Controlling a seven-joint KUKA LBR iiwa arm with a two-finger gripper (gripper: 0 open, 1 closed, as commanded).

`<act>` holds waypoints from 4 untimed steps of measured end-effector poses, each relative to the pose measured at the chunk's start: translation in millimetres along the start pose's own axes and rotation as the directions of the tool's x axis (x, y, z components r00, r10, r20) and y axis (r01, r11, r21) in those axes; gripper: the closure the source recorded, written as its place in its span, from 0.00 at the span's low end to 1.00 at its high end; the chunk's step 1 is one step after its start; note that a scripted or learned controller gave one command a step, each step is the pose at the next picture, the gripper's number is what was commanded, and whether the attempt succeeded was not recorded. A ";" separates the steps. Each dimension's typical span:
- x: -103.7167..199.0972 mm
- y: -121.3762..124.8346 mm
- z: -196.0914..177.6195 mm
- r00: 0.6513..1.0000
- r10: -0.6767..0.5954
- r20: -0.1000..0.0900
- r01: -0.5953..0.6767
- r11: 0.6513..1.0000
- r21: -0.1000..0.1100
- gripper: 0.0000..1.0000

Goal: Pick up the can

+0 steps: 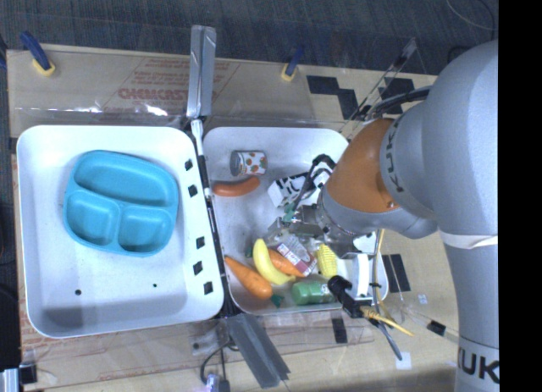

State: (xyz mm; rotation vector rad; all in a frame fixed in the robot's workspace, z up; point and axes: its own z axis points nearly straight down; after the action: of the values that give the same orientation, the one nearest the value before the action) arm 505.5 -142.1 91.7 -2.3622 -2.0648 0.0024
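Note:
A small can (248,162) with a patterned label lies on its side at the back left of the right bin (279,138). My gripper (294,228) hangs lower in that bin, over the pile of toy food in the middle, well in front of and to the right of the can. The grey arm with its orange band (366,170) covers the bin's right side. The wrist body and the clutter hide how the gripper's tips stand.
In the right bin lie a sausage (236,186), a banana (268,263), a carrot (248,277), a corn cob (327,260) and a green item (312,292). The left bin (51,238) holds a blue divided tray (122,201).

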 end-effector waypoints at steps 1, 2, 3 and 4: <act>7.3 82.2 -0.3 0.999 -0.039 0.001 0.039 0.999 -0.002 0.00; 17.3 83.4 0.0 0.922 -0.388 0.000 0.388 0.922 0.001 0.00; -28.5 106.8 -13.7 0.962 -0.273 0.003 0.273 0.962 -0.003 0.00; -23.3 151.7 -6.4 0.987 -0.163 -0.003 0.163 0.986 0.019 0.00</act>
State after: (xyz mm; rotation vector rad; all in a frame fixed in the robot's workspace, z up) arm 652.8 -185.5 97.4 -2.1746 -2.2397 0.0203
